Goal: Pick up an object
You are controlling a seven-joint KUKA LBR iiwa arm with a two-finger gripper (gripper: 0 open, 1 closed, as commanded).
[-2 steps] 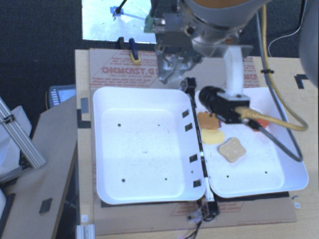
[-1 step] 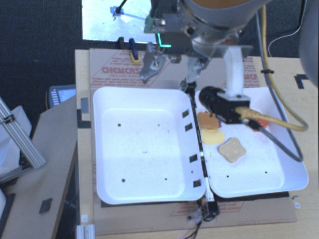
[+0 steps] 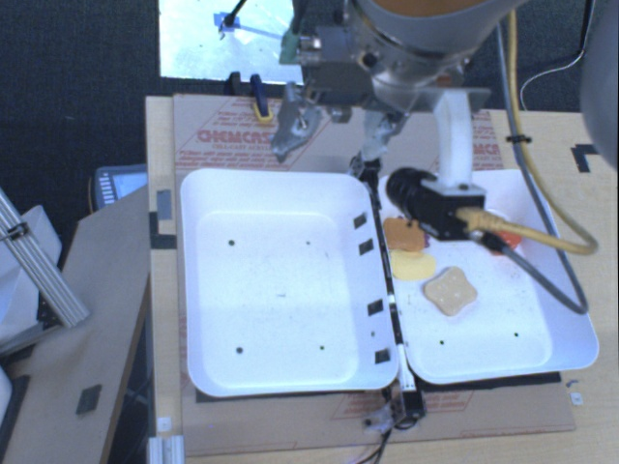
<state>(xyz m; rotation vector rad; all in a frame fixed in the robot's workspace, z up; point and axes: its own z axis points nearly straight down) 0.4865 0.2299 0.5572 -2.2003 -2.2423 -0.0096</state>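
You are seeing the end effector (image 3: 329, 145) hanging over the far rim of the left bin (image 3: 280, 370), its fingers spreading wide and gripping nothing. In the right bin (image 3: 551, 346), a tan toast-shaped piece (image 3: 450, 291) is lying just beside a yellow piece (image 3: 414, 267), which is touching an orange piece (image 3: 404, 235).

Red print "CHEMCAS", its end hidden, stands on the cardboard sheet (image 3: 208, 114); the smaller red lines beneath are unreadable

Cardboard sheet (image 3: 221, 139) on bench (image 3: 553, 130); aluminium rail (image 3: 39, 271) left.
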